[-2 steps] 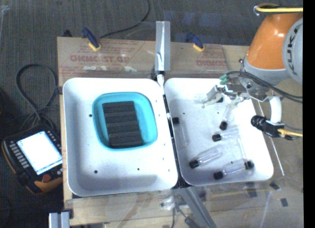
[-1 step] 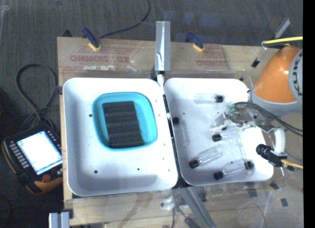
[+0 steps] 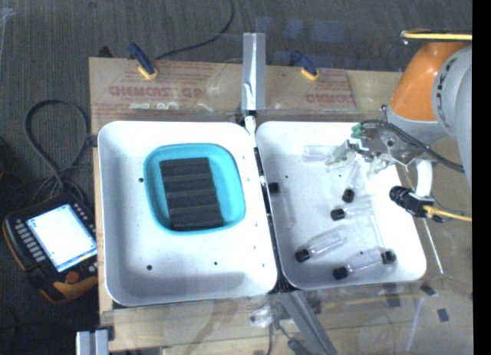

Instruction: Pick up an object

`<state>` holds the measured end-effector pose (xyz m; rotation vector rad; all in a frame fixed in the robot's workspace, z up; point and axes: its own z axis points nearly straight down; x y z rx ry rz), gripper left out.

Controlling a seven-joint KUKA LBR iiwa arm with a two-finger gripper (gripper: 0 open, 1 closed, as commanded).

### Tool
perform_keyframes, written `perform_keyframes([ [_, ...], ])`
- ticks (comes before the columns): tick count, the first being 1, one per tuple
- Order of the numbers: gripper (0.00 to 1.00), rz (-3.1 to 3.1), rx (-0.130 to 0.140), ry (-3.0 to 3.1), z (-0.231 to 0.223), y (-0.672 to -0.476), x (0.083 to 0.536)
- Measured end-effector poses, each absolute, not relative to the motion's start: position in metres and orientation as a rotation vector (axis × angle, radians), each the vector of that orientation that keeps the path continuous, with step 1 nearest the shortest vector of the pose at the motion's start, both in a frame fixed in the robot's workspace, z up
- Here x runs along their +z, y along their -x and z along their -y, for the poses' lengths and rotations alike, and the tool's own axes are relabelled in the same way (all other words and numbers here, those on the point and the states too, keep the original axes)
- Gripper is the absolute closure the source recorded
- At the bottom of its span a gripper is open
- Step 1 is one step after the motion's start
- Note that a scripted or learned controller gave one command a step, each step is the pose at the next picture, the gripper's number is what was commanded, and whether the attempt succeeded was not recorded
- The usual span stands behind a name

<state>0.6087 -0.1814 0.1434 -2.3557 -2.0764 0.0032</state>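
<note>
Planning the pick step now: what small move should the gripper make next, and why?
Probably lower the gripper straight down: it hangs over the right white bin, above the clear plastic tubes with black caps near that bin's upper right, none visibly held.

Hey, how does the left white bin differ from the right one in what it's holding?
The left bin holds one blue tray with a dark ribbed insert; the right bin holds several clear vials with black caps, scattered. The gripper is over the right bin, not the left. Both are shallow and white, side by side.
</note>
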Motion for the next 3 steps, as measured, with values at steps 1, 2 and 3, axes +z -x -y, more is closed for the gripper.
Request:
perform_keyframes([
  [1, 0.0, 2.077, 0.0, 2.355, 0.192, -0.584, 0.092],
  [2, 1.0, 2.076, 0.0, 2.355, 0.192, -0.584, 0.101],
  [3, 1.0, 1.978, 0.003, 2.442, 0.145, -0.564, 0.226],
])
